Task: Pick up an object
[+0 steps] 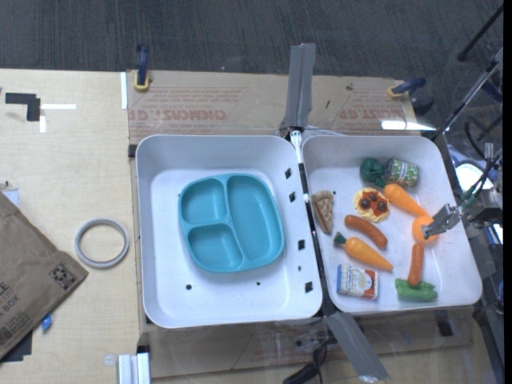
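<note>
Two white bins are sitting side by side at the centre of the frame. The left bin (160, 238) is holding a teal divided tray (232, 222). The right bin (456, 286) is holding toy food: a pizza slice (323, 211), a sausage (367, 230), a carrot (366, 251), a small carton (357, 282), a green can (402, 172) and a pasta plate (372, 204). The gripper (438, 224) is reaching in at the right edge of the frame, hovering by an orange piece (419, 229); whether its jaws are apart or together cannot be told. A tape ring (102, 242) is lying at the left.
</note>
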`<act>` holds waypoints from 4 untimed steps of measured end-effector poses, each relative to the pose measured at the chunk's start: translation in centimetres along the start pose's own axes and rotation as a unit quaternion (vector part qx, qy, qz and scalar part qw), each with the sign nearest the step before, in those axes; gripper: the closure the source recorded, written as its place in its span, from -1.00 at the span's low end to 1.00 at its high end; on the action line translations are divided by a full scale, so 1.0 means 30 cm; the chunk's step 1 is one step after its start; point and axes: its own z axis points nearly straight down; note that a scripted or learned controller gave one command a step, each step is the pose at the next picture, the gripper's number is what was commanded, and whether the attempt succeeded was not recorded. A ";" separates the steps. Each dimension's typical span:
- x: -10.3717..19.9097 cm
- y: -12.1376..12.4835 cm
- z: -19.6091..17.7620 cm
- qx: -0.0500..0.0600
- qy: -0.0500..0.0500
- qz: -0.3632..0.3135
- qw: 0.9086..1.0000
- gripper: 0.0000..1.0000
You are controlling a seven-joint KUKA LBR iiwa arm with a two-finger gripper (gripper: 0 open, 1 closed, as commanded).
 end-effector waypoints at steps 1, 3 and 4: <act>0.062 0.156 0.384 -0.001 0.000 -0.025 1.000 -1.00; 0.139 0.537 0.384 -0.001 -0.002 -0.003 1.000 1.00; 0.154 0.373 0.369 -0.001 -0.001 0.016 1.000 1.00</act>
